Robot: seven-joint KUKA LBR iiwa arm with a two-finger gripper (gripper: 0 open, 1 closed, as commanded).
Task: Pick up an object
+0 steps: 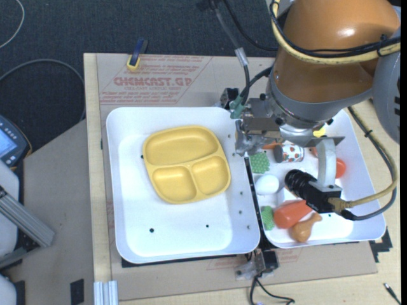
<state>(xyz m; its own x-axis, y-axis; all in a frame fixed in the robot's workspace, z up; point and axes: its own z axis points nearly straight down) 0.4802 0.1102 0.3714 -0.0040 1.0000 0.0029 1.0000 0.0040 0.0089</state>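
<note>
The right bin (364, 170) holds several toy foods. A green ridged piece (259, 163) lies by its left wall, with a white egg (267, 184) just in front of it. Nearer the front lie a red-orange pepper (287, 213), a small green piece (268, 218) and a brown drumstick (304, 229). A white piece with red dots (292, 151) and an orange-red ball (340, 168) lie further back. My gripper (278, 142) hangs low over the back left of this bin, close to the dotted piece, mostly hidden under the wrist's big orange band. I see nothing held in it.
A yellow three-compartment plate (186, 162) lies in the left bin (127, 189). Cardboard (159, 78) lies behind the bins, with a small yellow and blue clip (135, 54) at its far edge. The arm covers the right bin's back half.
</note>
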